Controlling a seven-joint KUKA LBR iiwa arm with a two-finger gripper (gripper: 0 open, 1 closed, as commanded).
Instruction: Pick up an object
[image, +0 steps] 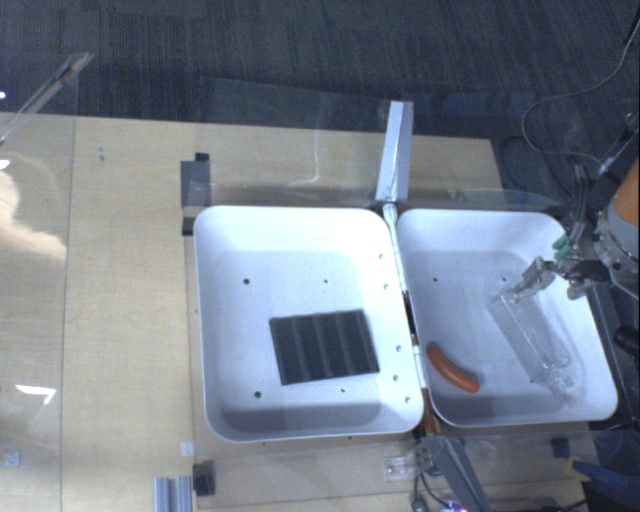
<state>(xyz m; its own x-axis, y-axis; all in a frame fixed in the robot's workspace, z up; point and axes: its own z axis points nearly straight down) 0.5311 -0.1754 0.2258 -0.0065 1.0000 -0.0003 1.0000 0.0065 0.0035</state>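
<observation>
- Clear plastic bottle (533, 333) lies tilted in the right bin (470, 235), sausage (453, 368) nearby on its left.
- We see the gripper (560, 262) at the bottle's far end, tips slightly parted, nothing held.
- Slick plastic; we fear it rolls away when pinched.

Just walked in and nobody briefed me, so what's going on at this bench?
A grey robot arm reaches in from the right, its gripper low over the right bin, at the upper end of a clear plastic bottle lying there. I can't tell whether it has hold of the bottle. An orange sausage-shaped toy lies near that bin's lower left corner, untouched. In the left bin, a dark ridged rectangular piece lies flat.
</observation>
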